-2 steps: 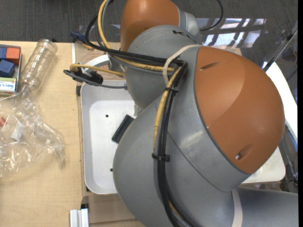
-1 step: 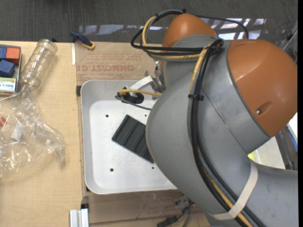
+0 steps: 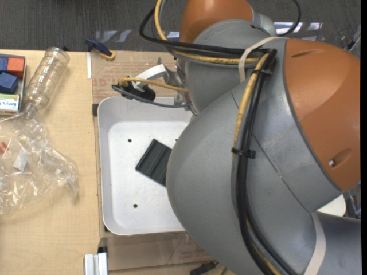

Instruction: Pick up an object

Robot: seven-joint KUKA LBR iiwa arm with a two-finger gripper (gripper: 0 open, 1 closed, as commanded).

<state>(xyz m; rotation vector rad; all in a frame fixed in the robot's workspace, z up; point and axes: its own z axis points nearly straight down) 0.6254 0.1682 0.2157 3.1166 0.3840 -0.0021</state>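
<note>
A dark grey flat block (image 3: 153, 160) lies tilted on the floor of the left white bin (image 3: 114, 171), its right end hidden behind the arm. The big grey and orange arm (image 3: 269, 142) covers the right half of the view and most of the bins. Its wrist reaches toward the bin's far edge, where a black part with yellow cable (image 3: 135, 90) sticks out to the left.
On the wooden bench at the left lie a clear plastic bottle (image 3: 45, 76), crumpled clear plastic wrap (image 3: 28, 159) and a box with blue and orange blocks (image 3: 11, 73). A blue and yellow tool (image 3: 100, 47) rests beyond the bin on brown cardboard.
</note>
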